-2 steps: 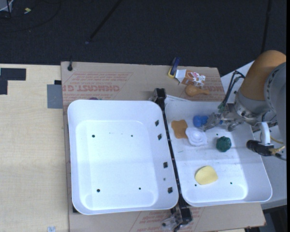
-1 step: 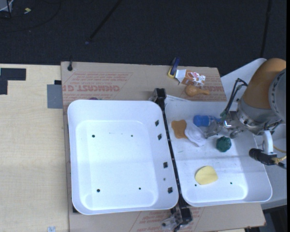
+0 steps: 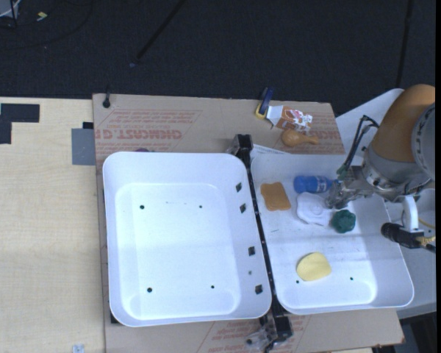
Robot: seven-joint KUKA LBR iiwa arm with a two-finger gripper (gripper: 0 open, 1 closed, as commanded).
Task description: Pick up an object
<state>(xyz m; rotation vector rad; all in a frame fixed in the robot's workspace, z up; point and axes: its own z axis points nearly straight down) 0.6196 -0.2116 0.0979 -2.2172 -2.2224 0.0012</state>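
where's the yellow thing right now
The yellow object lies in the right bin, toward its front edge, apart from the green ball and white object behind it.

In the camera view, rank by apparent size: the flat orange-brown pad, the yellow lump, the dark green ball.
1-2. Flat orange-brown pad and rounded yellow lump: they look about alike, so unranked.
3. Dark green ball: smallest.

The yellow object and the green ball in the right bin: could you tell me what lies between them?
Camera view: bare white bin floor between the yellow object and green ball.
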